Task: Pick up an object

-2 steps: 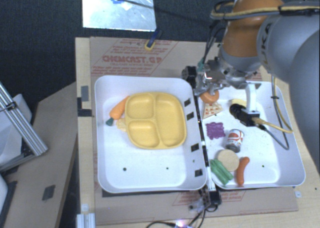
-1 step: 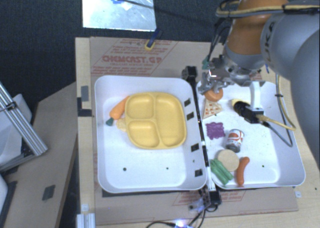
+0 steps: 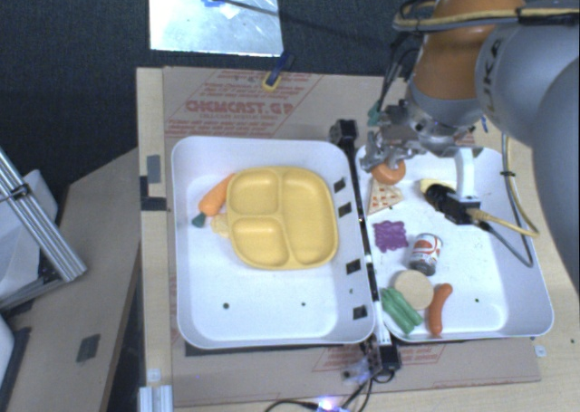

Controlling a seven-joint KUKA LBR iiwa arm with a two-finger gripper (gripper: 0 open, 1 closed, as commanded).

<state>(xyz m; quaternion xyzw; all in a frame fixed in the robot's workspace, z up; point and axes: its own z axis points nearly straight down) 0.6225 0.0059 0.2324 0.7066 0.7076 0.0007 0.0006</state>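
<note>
- The claw [image 3: 388, 158] hangs low over the far left corner of the right bin [image 3: 512, 306], right above a small orange ball [image 3: 391, 172]. From this slant I cannot tell whether it is apart, together, or clamped on anything.
- The orange ball looks like the thing to pick. It lies just beside the bin's left wall, touching or nearly touching the claw's tip.
- Risk: a round ball may roll or squirt out sideways if pinched off-centre.
- Risk: the wall and the black clips along the divider [image 3: 359, 220] crowd that side, so the claw could strike them.
- Risk: a pizza wedge [image 3: 385, 197] lies just in front of the ball and could be nudged or caught with it.
- Further forward in the same bin are a purple scrap [image 3: 391, 235], a small can [image 3: 424, 253], a tan disc [image 3: 413, 289], a green pod [image 3: 400, 311] and a sausage [image 3: 438, 307].
- The left bin [image 3: 272, 306] holds a yellow plate [image 3: 276, 217] with a carrot [image 3: 214, 195] at its edge, well apart from the claw.
</note>
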